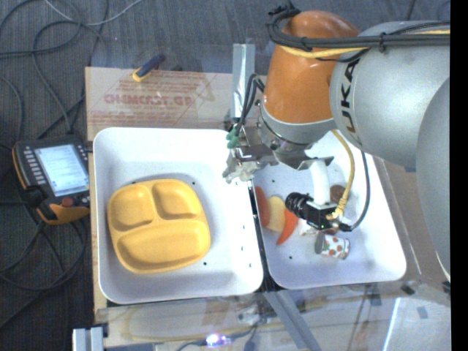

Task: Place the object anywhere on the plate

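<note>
Plate (159, 225): a yellow tray with three compartments lying in the left white bin (131, 143), to the lower left of the gripper (241, 163) and well apart from it. The object, an apple-like slice (276, 214) with pale flesh and a red-orange skin, lies in the right white bin (376, 258) just below the gripper, close to the wall the two bins share. The gripper hangs over that shared wall near the bins' far end; whether it is spread or closed cannot be told, and nothing shows in its grasp.

The letters "UKA" read sideways on the grey arm (387, 86), beside the orange band (303, 57). Faded red print on the cardboard sheet (157, 101) beyond the left bin is too blurred to read.

A black fitting with a yellow cable (311, 209) sits just right of the slice, and a small patterned cup (333, 247) lies on its side lower right of it. A teach pendant (51, 174) with a lit screen rests far left, off the bench, and a blue-and-yellow tool (148, 66) lies at the cardboard's far edge.
</note>
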{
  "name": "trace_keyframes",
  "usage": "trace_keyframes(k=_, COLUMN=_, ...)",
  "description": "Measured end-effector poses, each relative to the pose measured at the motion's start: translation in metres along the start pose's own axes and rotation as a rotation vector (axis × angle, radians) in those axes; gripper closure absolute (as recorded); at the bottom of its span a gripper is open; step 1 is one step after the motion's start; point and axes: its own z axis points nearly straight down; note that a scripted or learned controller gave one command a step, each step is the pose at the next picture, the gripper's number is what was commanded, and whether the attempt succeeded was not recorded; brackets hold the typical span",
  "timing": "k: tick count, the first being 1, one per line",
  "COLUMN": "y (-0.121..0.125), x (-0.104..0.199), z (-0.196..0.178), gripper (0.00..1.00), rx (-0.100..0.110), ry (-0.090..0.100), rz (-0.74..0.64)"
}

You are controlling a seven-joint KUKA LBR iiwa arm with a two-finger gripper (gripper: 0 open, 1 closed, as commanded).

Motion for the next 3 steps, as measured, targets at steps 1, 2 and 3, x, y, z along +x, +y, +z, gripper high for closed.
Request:
trace_keyframes(k=1, y=-0.011, x=0.077, z=0.043, gripper=1.0, rx=0.002, ry=0.0, rz=-0.008)
trace_keyframes(k=2, y=-0.02, x=0.093, z=0.083, gripper=1.0, rx=0.002, ry=0.001, rz=-0.317)
trace_keyframes(k=3, y=-0.02, x=0.093, z=0.083, gripper=0.0, rx=0.002, ry=0.001, rz=-0.316)
